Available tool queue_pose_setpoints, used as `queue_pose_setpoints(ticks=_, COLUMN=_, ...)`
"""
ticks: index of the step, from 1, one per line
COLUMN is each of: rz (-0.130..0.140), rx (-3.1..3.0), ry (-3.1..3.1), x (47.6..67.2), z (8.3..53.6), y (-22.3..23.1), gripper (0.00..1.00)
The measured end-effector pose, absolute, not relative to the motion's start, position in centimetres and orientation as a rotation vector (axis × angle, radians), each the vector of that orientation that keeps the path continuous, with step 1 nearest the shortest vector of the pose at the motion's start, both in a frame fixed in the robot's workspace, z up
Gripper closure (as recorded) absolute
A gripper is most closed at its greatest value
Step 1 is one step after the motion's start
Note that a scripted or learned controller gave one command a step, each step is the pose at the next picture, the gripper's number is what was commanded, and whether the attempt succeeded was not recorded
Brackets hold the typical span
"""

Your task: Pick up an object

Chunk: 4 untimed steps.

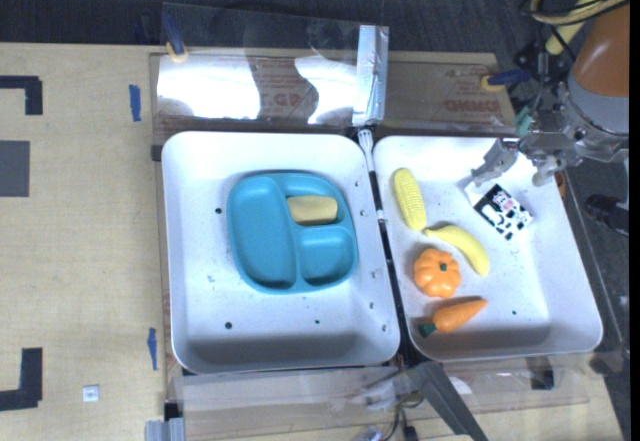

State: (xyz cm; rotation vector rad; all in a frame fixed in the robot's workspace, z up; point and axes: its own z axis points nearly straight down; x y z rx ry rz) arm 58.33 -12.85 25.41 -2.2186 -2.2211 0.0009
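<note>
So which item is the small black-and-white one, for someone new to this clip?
Look in the right bin, at its upper right area beside the gripper. The small flat card lies there, apart from the banana; alone among the toy foods, it is black-and-white patterned.

Little can be read here. The brown cardboard strip (pixel 440 94) lying along the far edge of the 2 shallow white bins carries dark red printed lettering, seen upside down and too blurred to make out; more of the same print shows through the glare on the clear plastic sheet (pixel 270 89) to its left. The small white card with black blotches (pixel 503 210) in the right white bin (pixel 570 319) bears a black-and-white pattern with a tiny pink mark, but no legible words or numbers.
</note>
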Motion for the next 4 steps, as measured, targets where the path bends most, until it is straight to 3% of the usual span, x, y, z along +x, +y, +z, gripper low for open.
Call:
queue_pose_setpoints(ticks=1, rz=0.010, rx=-2.171, ry=-2.257, x=56.9, z=11.5, y=-14.2, gripper=0.00)
queue_pose_setpoints(ticks=2, rz=-0.005, rx=-2.225, ry=-2.224, x=54.2, z=8.7, y=-12.0, gripper=0.00)
queue_pose_setpoints(ticks=3, rz=-0.011, rx=-2.231, ry=-2.227, x=54.4, z=9.9, y=-12.0, gripper=1.00)
queue_pose_setpoints(ticks=4, rz=-0.006, rx=-2.372, ry=-2.069, x=58.2, z=21.0, y=-14.4, gripper=1.00)
